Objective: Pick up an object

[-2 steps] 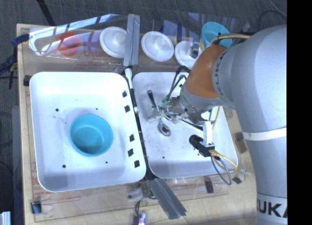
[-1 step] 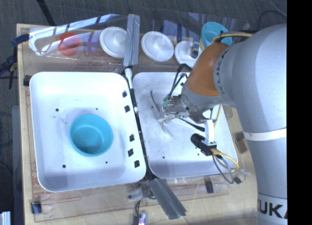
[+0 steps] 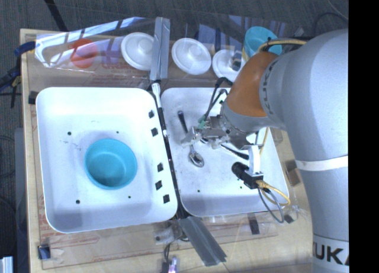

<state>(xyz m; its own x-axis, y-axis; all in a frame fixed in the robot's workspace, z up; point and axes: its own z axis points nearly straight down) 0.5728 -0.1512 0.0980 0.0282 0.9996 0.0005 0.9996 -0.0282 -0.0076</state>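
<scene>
Bench: a wooden bench (image 3: pixel 29 165) carries two shallow white bins side by side, on a dark carpet floor.
Back edge, left part: a clear plastic sheet (image 3: pixel 65 44) lies behind the bins, with an orange-red round thing (image 3: pixel 84 54) under it, too blurred to name.
Back edge, middle: a white round lid or dish (image 3: pixel 138 50) sits left of the grey divider bar; a second white dish (image 3: pixel 191 56) sits right of it, and a smaller white one (image 3: pixel 225 63) is just beside that, partly covered by the arm.
Back edge, right part: a light blue cup (image 3: pixel 259 39) stands behind the arm.
Left bin: the left bin (image 3: pixel 59 106) holds one blue bowl (image 3: pixel 111 163), upright with the opening up, in the lower left-middle of the floor, apart from all walls.
Divider: a row of small black clips (image 3: pixel 159 147) runs along the shared rim between the bins.
Right bin: the right bin (image 3: pixel 201 198) holds a metal spoon (image 3: pixel 195 158), with its bowl part toward the front, and a dark thin stick-like thing (image 3: pixel 182 122) near the back left, which I cannot name.
Gripper: the gripper (image 3: pixel 196 137) is low over the right bin, just above the spoon handle; its metal parts and the spoon blend together, so I cannot tell how the jaws stand or if they touch the spoon.
Arm: the grey arm with orange band (image 3: pixel 251 91) comes in from the right and covers the right side of this bin; black cables (image 3: pixel 260 186) hang below the wrist.
</scene>
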